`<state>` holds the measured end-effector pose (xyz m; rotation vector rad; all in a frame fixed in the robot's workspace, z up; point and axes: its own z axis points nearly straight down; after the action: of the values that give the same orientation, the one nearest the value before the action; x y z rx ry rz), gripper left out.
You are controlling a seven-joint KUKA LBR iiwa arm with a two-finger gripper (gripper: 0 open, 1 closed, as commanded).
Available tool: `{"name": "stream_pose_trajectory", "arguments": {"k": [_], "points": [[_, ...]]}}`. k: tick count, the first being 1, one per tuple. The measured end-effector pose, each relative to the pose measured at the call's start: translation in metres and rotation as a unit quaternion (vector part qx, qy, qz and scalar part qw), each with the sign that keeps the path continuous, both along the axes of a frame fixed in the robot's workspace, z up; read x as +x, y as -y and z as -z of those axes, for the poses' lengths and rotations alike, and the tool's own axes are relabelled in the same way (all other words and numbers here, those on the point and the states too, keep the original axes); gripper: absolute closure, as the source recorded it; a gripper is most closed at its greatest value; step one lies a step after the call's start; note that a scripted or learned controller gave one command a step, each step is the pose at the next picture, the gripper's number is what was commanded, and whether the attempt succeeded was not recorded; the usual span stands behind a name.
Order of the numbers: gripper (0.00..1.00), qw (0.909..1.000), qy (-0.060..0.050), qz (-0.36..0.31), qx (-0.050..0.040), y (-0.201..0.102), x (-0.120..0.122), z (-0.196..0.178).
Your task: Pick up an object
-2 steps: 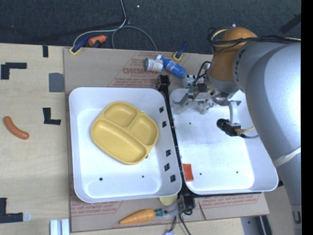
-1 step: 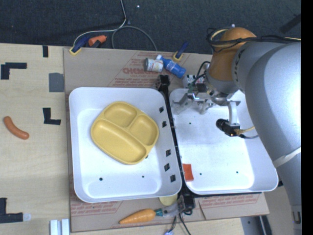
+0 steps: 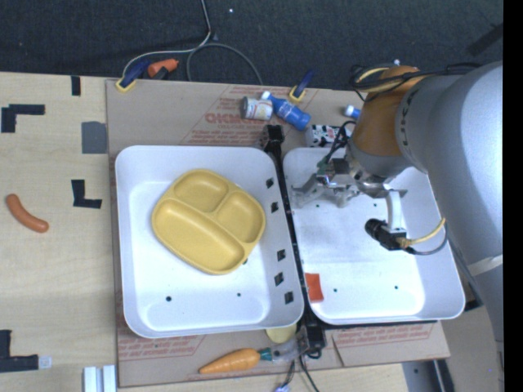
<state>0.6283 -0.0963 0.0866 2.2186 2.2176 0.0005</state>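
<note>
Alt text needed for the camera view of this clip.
A grey arm with an orange band reaches into the right white bin, its pincer low near the back. The left bin holds a yellow divided plate.

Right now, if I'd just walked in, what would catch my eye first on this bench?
First the yellow plate, a divided one lying in the left bin. Then the big grey arm reaching in from the right, its gripper low over the far end of the right bin. Off the bins, a carrot lies at the near edge and a sausage lies far left on the bench.
</note>
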Motion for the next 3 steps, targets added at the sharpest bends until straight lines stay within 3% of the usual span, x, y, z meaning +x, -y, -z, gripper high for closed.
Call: {"name": "stream_pose_trajectory", "arguments": {"k": [1,3], "points": [[0.00,1.0000,0.000,-0.002,0.0011,0.004,0.042,0.001],[0.00,1.0000,0.000,-0.001,0.0001,0.000,0.002,0.000]]}}
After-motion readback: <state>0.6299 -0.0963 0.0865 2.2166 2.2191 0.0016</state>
